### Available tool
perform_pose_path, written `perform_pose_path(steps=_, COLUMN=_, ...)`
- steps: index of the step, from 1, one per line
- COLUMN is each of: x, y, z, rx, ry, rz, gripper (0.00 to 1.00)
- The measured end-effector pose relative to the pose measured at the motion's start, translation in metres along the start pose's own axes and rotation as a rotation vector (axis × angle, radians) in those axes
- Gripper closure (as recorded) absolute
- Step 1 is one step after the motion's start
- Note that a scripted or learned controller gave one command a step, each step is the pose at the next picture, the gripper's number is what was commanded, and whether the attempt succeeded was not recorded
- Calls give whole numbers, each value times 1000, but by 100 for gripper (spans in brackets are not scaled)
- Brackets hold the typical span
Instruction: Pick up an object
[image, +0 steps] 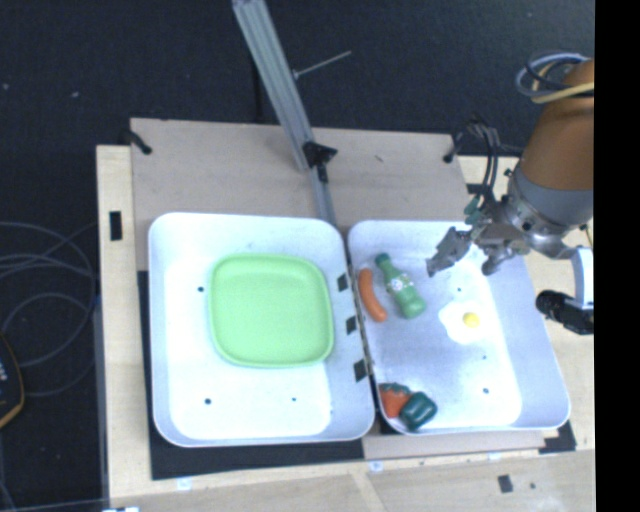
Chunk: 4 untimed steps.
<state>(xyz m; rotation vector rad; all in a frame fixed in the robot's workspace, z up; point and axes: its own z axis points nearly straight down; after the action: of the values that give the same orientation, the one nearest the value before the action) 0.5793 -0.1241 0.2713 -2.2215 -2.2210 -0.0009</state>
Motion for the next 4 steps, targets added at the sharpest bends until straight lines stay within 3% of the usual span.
perform_pose_path(steps=3, x=-2, y=2, z=152, rx=3, ry=-1, rz=0, gripper=0)
perform_pose_path(steps=4, x=-3, y=3, z=139, rx=-2, ry=0, rz=2, gripper=100)
